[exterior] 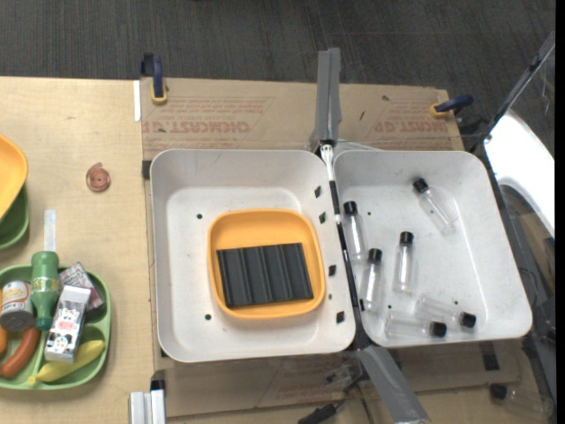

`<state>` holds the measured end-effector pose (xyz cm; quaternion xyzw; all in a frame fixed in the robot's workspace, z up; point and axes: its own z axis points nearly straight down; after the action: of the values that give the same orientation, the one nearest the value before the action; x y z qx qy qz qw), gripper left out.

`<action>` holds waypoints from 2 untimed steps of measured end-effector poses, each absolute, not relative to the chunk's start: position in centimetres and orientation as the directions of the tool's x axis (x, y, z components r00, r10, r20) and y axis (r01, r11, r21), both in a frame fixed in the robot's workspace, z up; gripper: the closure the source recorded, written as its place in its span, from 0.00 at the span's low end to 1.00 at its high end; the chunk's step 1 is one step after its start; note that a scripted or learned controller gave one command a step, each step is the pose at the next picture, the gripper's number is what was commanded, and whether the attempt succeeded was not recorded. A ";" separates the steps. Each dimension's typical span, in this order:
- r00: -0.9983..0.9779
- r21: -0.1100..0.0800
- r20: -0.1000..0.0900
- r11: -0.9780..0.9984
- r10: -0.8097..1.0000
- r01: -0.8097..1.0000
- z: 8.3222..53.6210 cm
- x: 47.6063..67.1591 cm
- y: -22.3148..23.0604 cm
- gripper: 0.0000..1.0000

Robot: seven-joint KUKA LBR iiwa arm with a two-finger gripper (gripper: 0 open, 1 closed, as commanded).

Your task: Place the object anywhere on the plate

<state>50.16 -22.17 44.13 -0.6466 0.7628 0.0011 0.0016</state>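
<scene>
Two shallow white bins sat side by side on a cardboard sheet (265,117) clamped to the bench. The left bin (177,263) held an orange plate (221,237) near its centre. A dark grey ribbed slab (265,272) lay flat on the plate, covering most of its floor.

The right bin (477,237) held six clear vials with black caps, all lying on their sides and none on the plate. One vial (351,228) lay along the bin's left wall. A second (372,276) lay just beside it, lower down. A third (404,259) lay near the middle. A fourth (433,203) lay tilted toward the far right corner, well apart from the rest. Two more (402,328) (441,309) lay close together along the near wall, caps pointing right.

The gripper's state could not be told from this view, and nothing was seen to be held.

On the bench to the left stood a green tray (97,352) of toy food, with a small pink disc (98,177) farther back.
</scene>
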 end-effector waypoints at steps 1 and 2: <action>0.220 -0.002 -0.004 -0.220 -0.976 -0.976 44.1 47.9 -22.2 0.00; 0.603 -0.001 -0.005 -0.603 -0.798 -0.798 41.8 49.1 -21.6 0.00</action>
<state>49.11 -21.58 41.75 -0.8951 0.4458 0.0020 0.0018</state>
